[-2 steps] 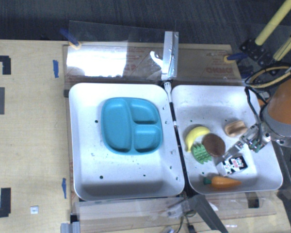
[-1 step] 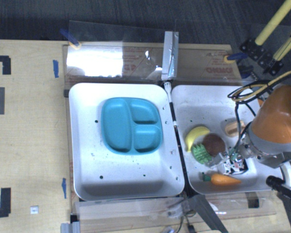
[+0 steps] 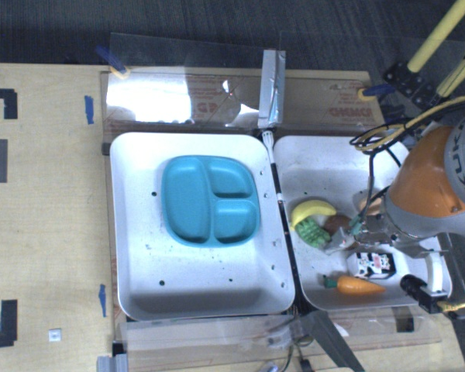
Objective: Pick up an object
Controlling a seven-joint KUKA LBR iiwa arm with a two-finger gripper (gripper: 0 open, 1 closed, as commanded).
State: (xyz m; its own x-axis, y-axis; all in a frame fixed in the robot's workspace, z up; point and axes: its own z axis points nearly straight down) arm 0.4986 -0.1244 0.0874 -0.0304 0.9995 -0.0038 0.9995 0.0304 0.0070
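In the right bin (image 3: 310, 157) a small cluster of toys lies near the bin's middle: a yellow banana (image 3: 313, 209) curving over a green knobbly piece (image 3: 313, 233), with a dark brownish item (image 3: 337, 223) touching them at their 3 o'clock. At about 5 o'clock from the cluster, near the bin's lower rim, lies an orange carrot (image 3: 359, 286) with a green stub at its left end. Just above the carrot sits a small black-and-white object (image 3: 374, 264).

The hand (image 3: 355, 233) hangs low in that bin, just at 3 o'clock of the dark item, between the cluster and the black-and-white object. Whether it is released or clenched cannot be told, and nothing is visibly held in it. The arm's orange band (image 3: 426, 180) rises at its 2 o'clock.

The left bin (image 3: 139, 270) holds a blue divided tray (image 3: 211, 200) at its centre. Both bins rest on the wooden bench (image 3: 46, 208).
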